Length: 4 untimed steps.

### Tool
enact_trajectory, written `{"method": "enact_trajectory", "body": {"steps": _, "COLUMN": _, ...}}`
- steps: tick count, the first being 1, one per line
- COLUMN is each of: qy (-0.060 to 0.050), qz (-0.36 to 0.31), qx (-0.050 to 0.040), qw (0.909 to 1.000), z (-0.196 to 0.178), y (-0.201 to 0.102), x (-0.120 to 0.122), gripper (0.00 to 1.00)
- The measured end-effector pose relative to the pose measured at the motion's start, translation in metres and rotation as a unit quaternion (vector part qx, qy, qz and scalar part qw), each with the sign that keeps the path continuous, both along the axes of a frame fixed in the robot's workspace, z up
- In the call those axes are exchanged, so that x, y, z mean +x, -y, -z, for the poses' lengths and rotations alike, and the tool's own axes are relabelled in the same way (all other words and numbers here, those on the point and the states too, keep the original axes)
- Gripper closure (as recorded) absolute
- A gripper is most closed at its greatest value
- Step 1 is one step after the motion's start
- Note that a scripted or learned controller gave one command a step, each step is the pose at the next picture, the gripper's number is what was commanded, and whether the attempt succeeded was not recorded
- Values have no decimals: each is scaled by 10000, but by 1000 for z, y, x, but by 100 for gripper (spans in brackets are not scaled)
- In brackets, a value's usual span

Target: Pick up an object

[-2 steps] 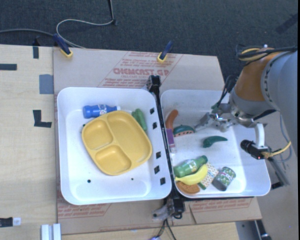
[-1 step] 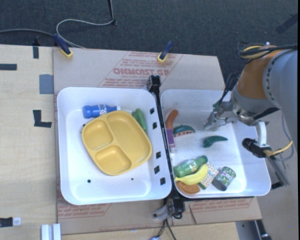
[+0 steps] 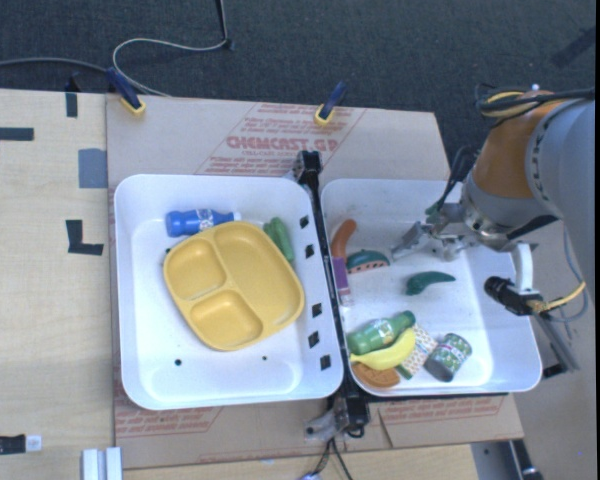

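Note:
My gripper (image 3: 427, 242) hangs over the upper right part of the right bin (image 3: 500, 368), open, with nothing between its fingers. Just below it a dark green pepper (image 3: 430, 281) lies on the bin floor. To its left sit a teal and red toy (image 3: 367, 260) and an orange-red chili (image 3: 342, 236). Along the bin's front lie a green bottle (image 3: 380, 330), a banana (image 3: 392, 350), an orange piece (image 3: 375, 376), a small packet (image 3: 418, 353) and a dark can (image 3: 448, 356). A purple marker (image 3: 338, 278) rests against the left wall.
The left bin (image 3: 140, 368) holds a yellow divided plate (image 3: 233, 283), a blue bottle (image 3: 198, 220) and a green vegetable (image 3: 278, 236). A black divider clip (image 3: 307, 166) sits between the bins. The arm's cables (image 3: 525, 298) hang over the right bin's right rim.

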<state>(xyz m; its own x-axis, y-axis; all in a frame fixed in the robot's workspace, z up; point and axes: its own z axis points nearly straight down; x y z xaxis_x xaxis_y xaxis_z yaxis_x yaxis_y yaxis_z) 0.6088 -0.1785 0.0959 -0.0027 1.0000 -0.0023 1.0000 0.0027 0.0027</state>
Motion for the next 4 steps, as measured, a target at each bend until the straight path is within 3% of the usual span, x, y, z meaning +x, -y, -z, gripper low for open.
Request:
{"method": "enact_trajectory", "body": {"steps": 1, "qy": 1, "qz": 11, "qx": -5, "qw": 10000, "z": 10, "y": -19, "x": -3, "gripper": 0}}
{"method": "enact_trajectory", "body": {"steps": 2, "qy": 0, "qz": 1, "qx": 8, "qw": 10000, "z": 10, "y": -55, "x": 23, "gripper": 0}}
{"method": "enact_trajectory", "body": {"steps": 3, "qy": 6, "qz": -2, "qx": 7, "qw": 10000, "z": 0, "y": -55, "x": 23, "gripper": 100}}
{"method": "enact_trajectory", "body": {"steps": 4, "qy": 6, "qz": -2, "qx": 7, "qw": 10000, "z": 0, "y": -55, "x": 23, "gripper": 0}}
